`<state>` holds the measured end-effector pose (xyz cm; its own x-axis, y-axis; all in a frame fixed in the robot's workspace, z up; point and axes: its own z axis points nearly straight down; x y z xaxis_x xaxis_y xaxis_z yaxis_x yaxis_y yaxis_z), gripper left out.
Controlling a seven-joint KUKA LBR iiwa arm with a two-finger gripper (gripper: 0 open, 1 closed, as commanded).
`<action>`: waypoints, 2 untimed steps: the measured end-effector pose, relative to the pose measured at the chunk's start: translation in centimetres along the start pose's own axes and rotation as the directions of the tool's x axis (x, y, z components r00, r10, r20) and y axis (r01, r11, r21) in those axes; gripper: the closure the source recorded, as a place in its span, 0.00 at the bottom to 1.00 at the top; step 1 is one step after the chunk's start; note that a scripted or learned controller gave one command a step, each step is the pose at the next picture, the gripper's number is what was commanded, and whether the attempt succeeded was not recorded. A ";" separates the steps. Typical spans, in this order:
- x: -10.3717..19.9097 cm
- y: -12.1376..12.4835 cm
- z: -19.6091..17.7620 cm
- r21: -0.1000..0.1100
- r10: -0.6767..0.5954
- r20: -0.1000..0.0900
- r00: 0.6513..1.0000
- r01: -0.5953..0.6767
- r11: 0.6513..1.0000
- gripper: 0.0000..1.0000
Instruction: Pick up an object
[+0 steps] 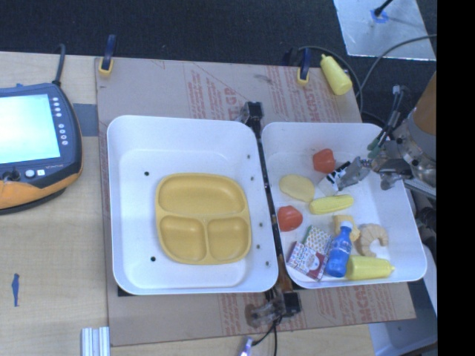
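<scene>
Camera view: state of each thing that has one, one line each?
Yellow tray: lying flat in the left bin, compartments up.
Blue bottle: lying on its side in the right bin.
Yellow banana: lying flat.
Tool: low over the right bin, nothing seen held.
Pendant screen: lit.

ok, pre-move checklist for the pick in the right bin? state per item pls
1. Pincer over the right bin: ok, it sits above the upper middle of the bin.
2. Pincer carrying nothing yet: cannot tell, too small and dark.
3. Nearest targets free to reach: ok, red piece and yellow banana-like piece lie apart from each other.
4. Lower clutter separable: not ok, blue bottle, patterned packet and yellow block lie close together.
5. Left bin's yellow divided tray out of the path: ok.
</scene>
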<state>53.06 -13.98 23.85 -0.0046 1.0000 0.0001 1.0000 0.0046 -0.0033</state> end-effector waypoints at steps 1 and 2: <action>3.5 -1.1 13.1 -0.002 0.003 0.001 1.000 -0.003 1.000 0.00; -1.5 2.3 14.7 -0.001 0.003 0.001 1.000 -0.003 1.000 0.00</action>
<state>55.36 -15.45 9.18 -0.0014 1.0000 -0.0007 1.0000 0.0014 -0.0020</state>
